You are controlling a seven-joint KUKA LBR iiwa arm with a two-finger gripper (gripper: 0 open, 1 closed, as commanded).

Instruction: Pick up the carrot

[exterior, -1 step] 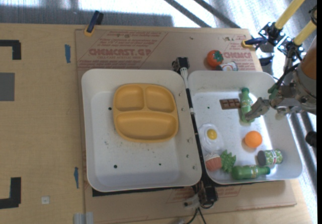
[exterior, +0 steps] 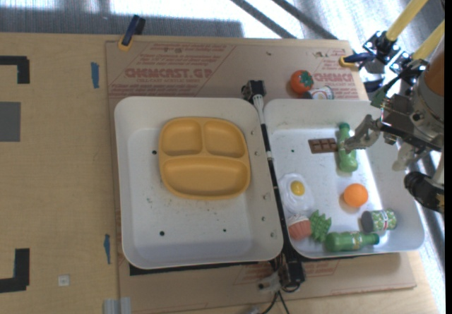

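Two white bins side by side on the tabletop (exterior: pixel 56 164), arm reaching in from 3 o'clock. Left bin (exterior: pixel 131 185): one yellow divided plate (exterior: pixel 205 156), set square in the middle. Right bin (exterior: pixel 318 173): toy food scattered loose, apparently to leave room around each piece for a grab.

Carrot (exterior: pixel 302 228), judged to be the short red-orange stub with a leafy green top, lying at 7 o'clock in the right bin, close against the divider. Green bottle (exterior: pixel 351 240) just beside its leaves, on the 3 o'clock side. Egg (exterior: pixel 296 188) near, at its 12 o'clock; orange (exterior: pixel 355 195) and can (exterior: pixel 379 221) toward 4 o'clock of the bin.

Tool (exterior: pixel 361 135) poised at 1 o'clock of the bin, over a green toy (exterior: pixel 346 157) and beside a chocolate bar (exterior: pixel 323 145), well apart from the carrot. Opening of the tool impossible to tell from this angle; nothing seen in its hold.

Pickup not yet done: a long move toward 7 o'clock needed, then a descent tight by the bin wall, with leaves and bottle likely to crowd the grasp.
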